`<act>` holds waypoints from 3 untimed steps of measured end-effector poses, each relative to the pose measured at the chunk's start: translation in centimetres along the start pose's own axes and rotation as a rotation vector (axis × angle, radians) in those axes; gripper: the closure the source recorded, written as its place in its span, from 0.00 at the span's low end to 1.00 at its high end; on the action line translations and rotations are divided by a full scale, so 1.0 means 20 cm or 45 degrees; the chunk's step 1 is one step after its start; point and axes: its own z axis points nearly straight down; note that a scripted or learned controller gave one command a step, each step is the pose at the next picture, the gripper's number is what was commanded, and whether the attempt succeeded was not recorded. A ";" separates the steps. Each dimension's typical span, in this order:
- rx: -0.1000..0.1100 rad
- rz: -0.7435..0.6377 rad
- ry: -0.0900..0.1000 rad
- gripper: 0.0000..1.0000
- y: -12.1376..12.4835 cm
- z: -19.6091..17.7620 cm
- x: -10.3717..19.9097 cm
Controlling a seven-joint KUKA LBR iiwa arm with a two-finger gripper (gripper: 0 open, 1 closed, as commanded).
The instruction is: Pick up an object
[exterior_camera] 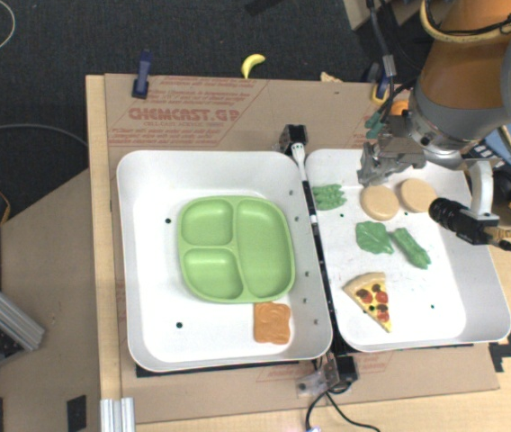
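Near the right white bin's (471, 318) front edge lies a triangular toy pizza slice (370, 299), with two green leafy toy pieces (390, 240) mid-bin. Toward its far edge, the claw (383, 171) hangs just above two round tan biscuit-like discs (397, 199); how far it is open I cannot tell.

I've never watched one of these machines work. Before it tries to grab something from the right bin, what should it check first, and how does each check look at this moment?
1. Gripper over the right bin: ok, it is at the far edge.
2. Target close by: ok, a tan round cookie lies just below the gripper.
3. Room around the target: not ok, a second cookie sits against it.
4. Fingers open or shut: cannot tell.
5. Something already held: cannot tell.
6. Other pieces out of the way: ok, the pizza slice lies apart, nearer the front.
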 end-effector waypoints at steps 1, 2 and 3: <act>0.037 0.008 0.002 1.00 -0.49 -0.05 0.18; 0.039 0.001 0.002 1.00 -0.48 0.17 0.61; 0.009 0.003 0.005 1.00 -0.28 -0.36 0.87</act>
